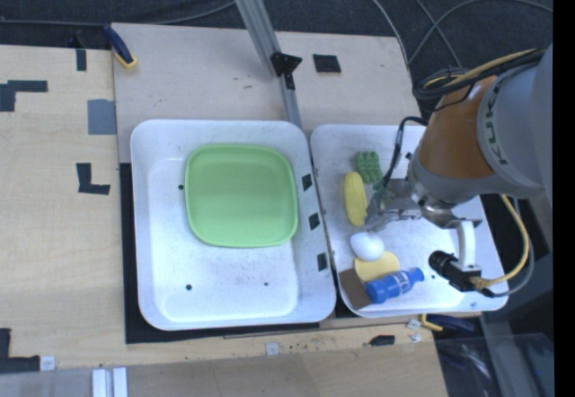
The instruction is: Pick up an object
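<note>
Now: end effector (377,211) over right bin (328,207) | possibly touching white egg (366,245)

Even, soft overhead light, faint shadows, mild glare on the white bins (148,207), slightly soft focus.

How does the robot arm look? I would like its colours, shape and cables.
The arm is thick, rounded and grey, with a wide orange band above the wrist. Its gripper is small, dark metal. Yellow and black cables loop beside the arm, and a black connector sits on a white bracket below it.

Bench (54,207) — two white bins (162,207)
</note>
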`<state>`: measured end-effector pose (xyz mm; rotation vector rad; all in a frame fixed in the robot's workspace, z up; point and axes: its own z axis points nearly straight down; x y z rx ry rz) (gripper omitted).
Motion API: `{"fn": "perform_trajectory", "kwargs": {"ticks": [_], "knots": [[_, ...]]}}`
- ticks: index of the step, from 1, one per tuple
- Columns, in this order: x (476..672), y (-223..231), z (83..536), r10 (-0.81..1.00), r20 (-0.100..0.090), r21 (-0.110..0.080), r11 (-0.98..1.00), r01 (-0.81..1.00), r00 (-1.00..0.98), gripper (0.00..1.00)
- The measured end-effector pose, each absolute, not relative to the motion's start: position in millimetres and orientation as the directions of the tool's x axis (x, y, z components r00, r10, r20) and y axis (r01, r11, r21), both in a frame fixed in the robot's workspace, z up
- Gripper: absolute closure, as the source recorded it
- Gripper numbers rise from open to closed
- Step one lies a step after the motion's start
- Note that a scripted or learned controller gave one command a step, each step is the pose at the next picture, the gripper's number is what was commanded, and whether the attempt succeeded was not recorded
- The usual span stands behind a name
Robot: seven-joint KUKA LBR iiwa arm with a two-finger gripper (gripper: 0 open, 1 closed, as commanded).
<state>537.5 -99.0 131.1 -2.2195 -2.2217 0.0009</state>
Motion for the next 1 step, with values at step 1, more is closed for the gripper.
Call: {"fn": "perform_trajectory", "kwargs": {"ticks": [1], "knots": [[537.7,-96.3,192.7,1.000,0.000,0.004,0.001,1.000,-0.001,1.00]]}}
